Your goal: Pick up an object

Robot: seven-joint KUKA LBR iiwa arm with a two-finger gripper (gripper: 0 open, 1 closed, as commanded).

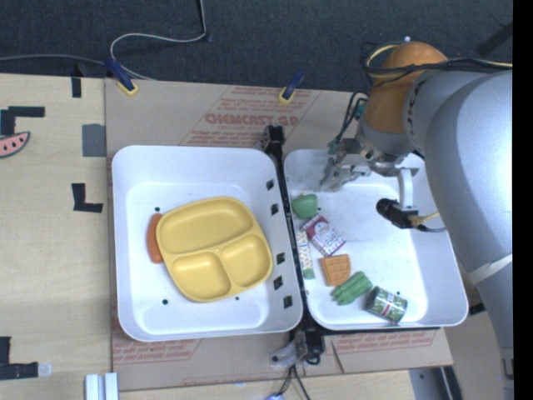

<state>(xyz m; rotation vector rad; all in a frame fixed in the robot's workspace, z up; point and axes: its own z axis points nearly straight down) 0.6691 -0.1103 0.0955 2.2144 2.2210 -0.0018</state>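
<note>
Counter: a pale wood-grain top [50, 248] with black tape marks near its left edge and a grey square patch; a pinkish slice-shaped piece [12, 144] lies at the far left.
Cardboard: a flat brown sheet [208, 115] with red print lies under both bins, held at its far edge by two blue-and-yellow clamps [291, 90].
Background: dark carpet-like floor [250, 15] beyond the counter, with a thin cable [158, 38] looping across it.
Left bin: white and shallow [133, 307]; it holds a yellow divided tray [215, 247] with three compartments, lying at a slant, and an orange object [153, 238] partly tucked under the tray's left edge.
Right bin: white [433, 290], touching the left bin along a row of black clips [279, 223].
Objects in the right bin: a green rounded item [305, 204] by the dividing wall; a small printed packet [325, 236] just below it; an orange cracker-like square [336, 269]; a green pod-shaped toy [351, 287]; a small green can [384, 304] lying on its side near the front corner.
Arm: grey with an orange band [400, 90], reaching in from the right over the right bin's far end.
Claw: [335, 176] low over the far left part of the right bin, above the green rounded item and apart from it; nothing shows between its fingers, and how far they are parted cannot be told.
</note>
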